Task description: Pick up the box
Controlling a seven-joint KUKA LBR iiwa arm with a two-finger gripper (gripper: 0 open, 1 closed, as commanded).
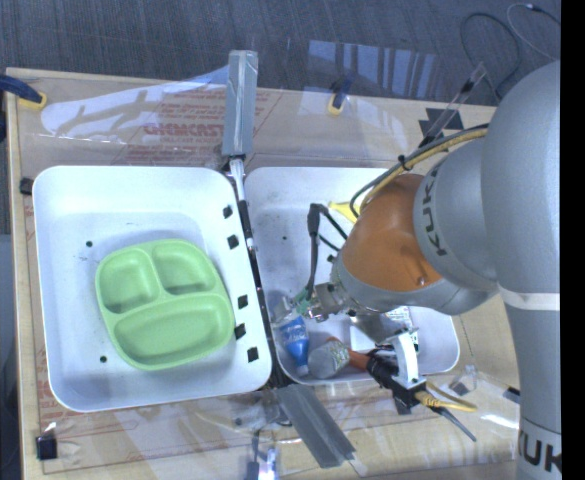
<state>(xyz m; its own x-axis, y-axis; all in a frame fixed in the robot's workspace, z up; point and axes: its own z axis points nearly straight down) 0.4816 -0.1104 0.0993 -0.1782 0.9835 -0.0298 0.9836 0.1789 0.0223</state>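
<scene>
Arm: the grey arm with an orange band [387, 248] reaches in from my right and hangs low over the right shallow white bin [282, 208], covering most of its floor.
Tool: I see the tool [317, 306] under the wrist, near that bin's front left corner. I cannot tell whether it is spread or pressed together.
Task thing: I cannot pick out the box for sure. A white printed flat piece [400, 318] peeks from under the arm, toward the bin's front right.
Clutter: a small blue and white item [294, 340] and a grey rounded item [327, 360] lie touching, just beside the tool.
Left side: the left shallow white bin [62, 208] holds a green divided plastic plate [162, 303], lying flat.
Surface: the pale wooden surface [20, 298] carries both bins side by side.
</scene>
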